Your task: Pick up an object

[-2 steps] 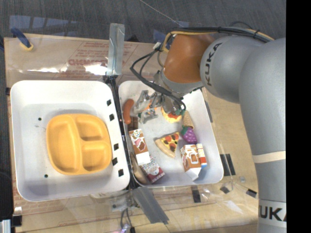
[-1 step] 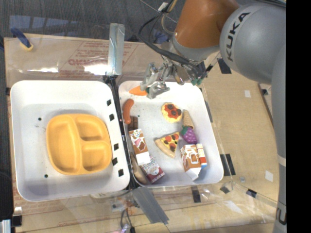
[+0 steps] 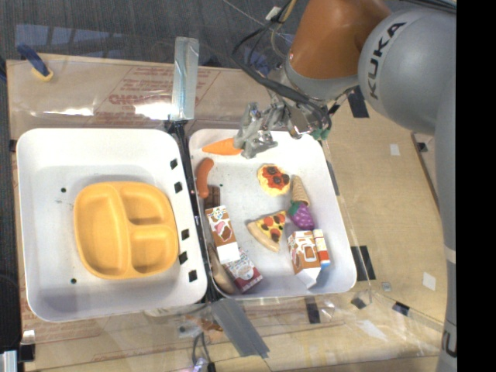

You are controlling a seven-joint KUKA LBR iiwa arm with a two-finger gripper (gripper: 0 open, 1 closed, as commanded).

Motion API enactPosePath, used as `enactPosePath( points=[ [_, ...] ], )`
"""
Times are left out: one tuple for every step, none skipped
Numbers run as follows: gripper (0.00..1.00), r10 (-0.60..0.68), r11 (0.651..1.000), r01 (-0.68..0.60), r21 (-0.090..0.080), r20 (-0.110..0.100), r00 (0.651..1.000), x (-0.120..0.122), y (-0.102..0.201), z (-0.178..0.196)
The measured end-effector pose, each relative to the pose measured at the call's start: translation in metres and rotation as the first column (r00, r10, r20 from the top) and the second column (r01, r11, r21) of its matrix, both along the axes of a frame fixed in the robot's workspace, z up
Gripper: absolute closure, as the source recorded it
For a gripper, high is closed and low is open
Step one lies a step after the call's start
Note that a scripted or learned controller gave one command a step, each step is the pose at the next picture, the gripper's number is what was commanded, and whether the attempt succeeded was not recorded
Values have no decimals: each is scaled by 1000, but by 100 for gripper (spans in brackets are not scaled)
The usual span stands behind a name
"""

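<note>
Gripper (image 3: pixel 256 134) sits low over the far rim of the right bin (image 3: pixel 335 208), metal fingers pointed down at the bin's back left corner. Fingers appear spread, tips just beside the thick end of the carrot (image 3: pixel 219 146); nothing seen between them.

Left to right:

- Left bin (image 3: pixel 39 285): white, shallow. Yellow divided tray (image 3: pixel 124 228) lies flat near its middle, three compartments.
- Seam between bins: black clips along the inner walls; a strip of silver tape (image 3: pixel 185 80) runs away from the seam on the counter (image 3: pixel 387 200).
- Right bin, left wall: carrot lying crosswise at the far corner, point toward the left. Below it a sausage (image 3: pixel 204 176), lengthwise along the wall. Nearer still, a small carton (image 3: pixel 222 229) with brown print, and at the near left corner a second carton (image 3: pixel 243 270), dark red, tilted, overlapping something tan I cannot identify.
- Right bin, middle: round mini pizza (image 3: pixel 273 179) toward the back; pizza slice (image 3: pixel 268 231) nearer, well apart from the round one.
- Right bin, right side: ice cream cone (image 3: pixel 299 190) just beside the round pizza; grapes (image 3: pixel 303 216), purple, touching the cone's near end; red and white carton (image 3: pixel 308 252) nearer, close to the bin's near right corner.

Arm (image 3: pixel 387 45): orange band and grey housing above the gripper, upper right, cables looped behind.
</note>
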State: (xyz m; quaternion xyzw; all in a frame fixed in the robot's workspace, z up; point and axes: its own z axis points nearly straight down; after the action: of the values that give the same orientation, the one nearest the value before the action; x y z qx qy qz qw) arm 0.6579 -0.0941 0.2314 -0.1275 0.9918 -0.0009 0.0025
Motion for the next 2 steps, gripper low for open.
enactPosePath(
  points=[
    [100,253,967,-253,-3,1,967,0,-74,64],
    [100,501,865,-501,1,-4,865,-14,-89,-117]
  ],
)
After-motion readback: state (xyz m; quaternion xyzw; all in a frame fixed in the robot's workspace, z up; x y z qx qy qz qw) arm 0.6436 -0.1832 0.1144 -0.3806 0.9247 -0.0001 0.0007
